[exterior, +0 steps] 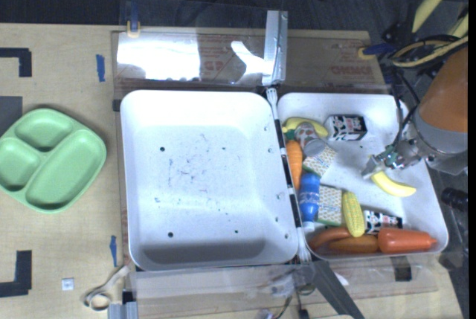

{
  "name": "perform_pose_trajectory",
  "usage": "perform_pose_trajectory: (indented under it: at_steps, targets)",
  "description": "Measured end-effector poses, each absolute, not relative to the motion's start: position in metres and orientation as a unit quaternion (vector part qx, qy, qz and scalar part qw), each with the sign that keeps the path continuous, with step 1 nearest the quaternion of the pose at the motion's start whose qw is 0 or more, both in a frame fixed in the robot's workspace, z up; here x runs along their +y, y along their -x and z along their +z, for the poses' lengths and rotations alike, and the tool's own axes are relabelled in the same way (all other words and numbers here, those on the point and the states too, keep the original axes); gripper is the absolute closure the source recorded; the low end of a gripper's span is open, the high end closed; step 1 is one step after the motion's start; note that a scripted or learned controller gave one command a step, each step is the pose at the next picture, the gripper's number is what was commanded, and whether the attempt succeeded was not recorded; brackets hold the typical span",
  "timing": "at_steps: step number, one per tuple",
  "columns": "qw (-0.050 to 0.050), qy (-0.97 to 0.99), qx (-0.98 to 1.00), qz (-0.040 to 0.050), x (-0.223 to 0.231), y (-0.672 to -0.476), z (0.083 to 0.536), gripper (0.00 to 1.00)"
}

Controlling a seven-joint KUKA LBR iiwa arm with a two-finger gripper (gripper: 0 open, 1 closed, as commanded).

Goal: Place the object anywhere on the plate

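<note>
Gripper [383, 159] touching banana [393, 184], far from plate [50, 160]; can't tell finger state, so the grasp may slip off its curved skin.

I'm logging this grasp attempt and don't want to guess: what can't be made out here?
- Gripper, camera view: small and blurred above the yellow banana; contact or hold cannot be judged.
- Arm: cut off by the right edge.
- Toys along the right bin's left wall: piled together, so the blue bottle and corn cob partly cover what lies beneath.
- Milk carton: print too small to read.
</note>
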State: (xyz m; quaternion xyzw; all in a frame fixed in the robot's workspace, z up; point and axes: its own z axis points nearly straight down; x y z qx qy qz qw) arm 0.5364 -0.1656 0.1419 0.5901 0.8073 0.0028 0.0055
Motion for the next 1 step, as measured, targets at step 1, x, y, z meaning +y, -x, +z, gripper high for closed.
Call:
perform_pose_trajectory:
  at_steps: [1]
  targets:
    - [0.007, -0.591, 0.807, 0.0034, -0.1662, -0.5371, 0.1517, 1.00]
